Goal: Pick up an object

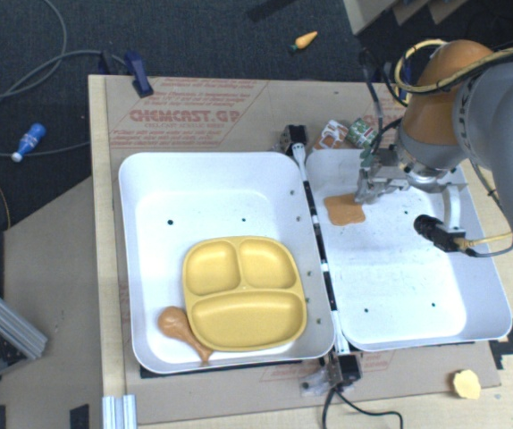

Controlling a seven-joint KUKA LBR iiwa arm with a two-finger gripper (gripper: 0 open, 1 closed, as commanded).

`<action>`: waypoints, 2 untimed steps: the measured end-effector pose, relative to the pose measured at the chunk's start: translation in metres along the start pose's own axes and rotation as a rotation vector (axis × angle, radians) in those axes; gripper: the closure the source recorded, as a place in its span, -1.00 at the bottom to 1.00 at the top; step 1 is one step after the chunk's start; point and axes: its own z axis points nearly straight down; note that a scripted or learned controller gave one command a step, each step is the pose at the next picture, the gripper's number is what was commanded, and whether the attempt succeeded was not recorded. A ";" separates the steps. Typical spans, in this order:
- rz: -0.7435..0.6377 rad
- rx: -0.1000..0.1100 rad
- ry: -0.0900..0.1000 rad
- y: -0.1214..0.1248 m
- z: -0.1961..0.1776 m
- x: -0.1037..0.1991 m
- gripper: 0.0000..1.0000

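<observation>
My gripper [370,189] is down in the right bin [399,315], at its far left corner just above the flat brown piece [343,211]; I can't tell how it is set, and nothing shows as gripped. I judge it is lined up there because that piece is the only loose thing in this bin. The yellow plate [242,293] and the drumstick [181,327] touching its edge lie in the left bin [149,195], well apart.
</observation>
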 end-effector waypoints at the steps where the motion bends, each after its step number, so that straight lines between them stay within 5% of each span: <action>1: 0.002 0.007 0.000 -0.048 0.011 0.016 1.00; 2: 0.001 0.005 0.000 -0.047 0.011 0.016 -1.00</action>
